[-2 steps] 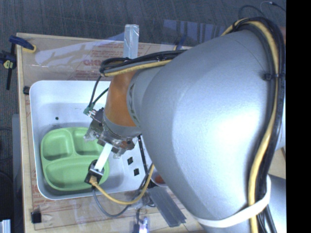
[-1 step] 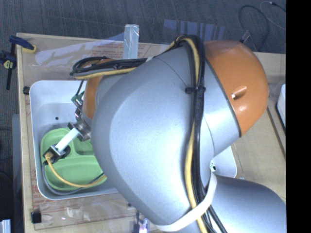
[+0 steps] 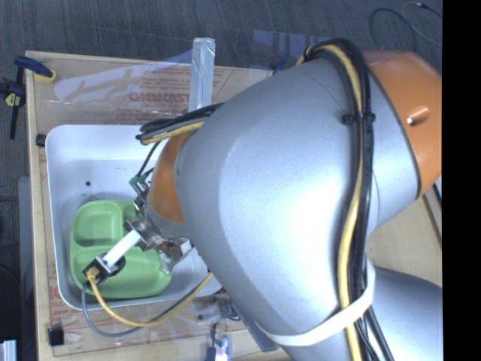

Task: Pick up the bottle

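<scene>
The grey arm (image 3: 301, 201) reaches from the right and covers most of the bench. Its wrist end hangs low over the left white bin (image 3: 64, 164), right above a green divided tray (image 3: 105, 239) lying in the bin's near half. My gripper (image 3: 150, 239) sits at the tray's right edge, with a white connector and a yellow cable beside it. Its fingertips are hidden by the wrist and the cabling. No bottle can be made out; the arm hides the space under and right of the wrist.
A yellow cable (image 3: 143, 318) loops over the bin's front rim. An upright transparent post (image 3: 201, 74) stands behind the bins. Blue clamps (image 3: 34, 68) sit on the bench's far left corner. The right bin lies under the arm.
</scene>
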Controlling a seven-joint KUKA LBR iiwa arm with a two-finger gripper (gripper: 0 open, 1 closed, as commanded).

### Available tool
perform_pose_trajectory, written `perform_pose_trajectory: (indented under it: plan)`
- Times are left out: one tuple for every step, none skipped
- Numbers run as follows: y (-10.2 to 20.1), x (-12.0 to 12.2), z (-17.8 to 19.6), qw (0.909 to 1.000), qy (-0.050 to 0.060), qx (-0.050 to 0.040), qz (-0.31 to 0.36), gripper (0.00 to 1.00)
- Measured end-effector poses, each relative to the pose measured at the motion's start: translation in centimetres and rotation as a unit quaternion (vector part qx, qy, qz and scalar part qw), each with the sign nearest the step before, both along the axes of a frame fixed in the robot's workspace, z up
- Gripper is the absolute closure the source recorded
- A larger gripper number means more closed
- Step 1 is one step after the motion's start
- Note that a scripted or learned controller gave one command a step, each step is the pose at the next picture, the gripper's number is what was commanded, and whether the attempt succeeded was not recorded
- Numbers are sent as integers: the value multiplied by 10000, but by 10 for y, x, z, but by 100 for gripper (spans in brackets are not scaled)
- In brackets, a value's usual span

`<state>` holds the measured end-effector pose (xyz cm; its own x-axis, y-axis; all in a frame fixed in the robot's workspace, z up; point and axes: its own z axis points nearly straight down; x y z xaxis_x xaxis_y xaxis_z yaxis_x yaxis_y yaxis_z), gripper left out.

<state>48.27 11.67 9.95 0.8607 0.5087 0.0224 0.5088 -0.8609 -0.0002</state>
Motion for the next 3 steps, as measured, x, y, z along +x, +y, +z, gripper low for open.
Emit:
perform_pose_trajectory:
  plan:
    - [-1, -2, 6, 10000, 45, -13, 12, 100]
    - [-6, 40, 35, 9991, 140, -56, 406, 100]
    - [3, 81, 29, 9767, 115, -66, 2143, 100]
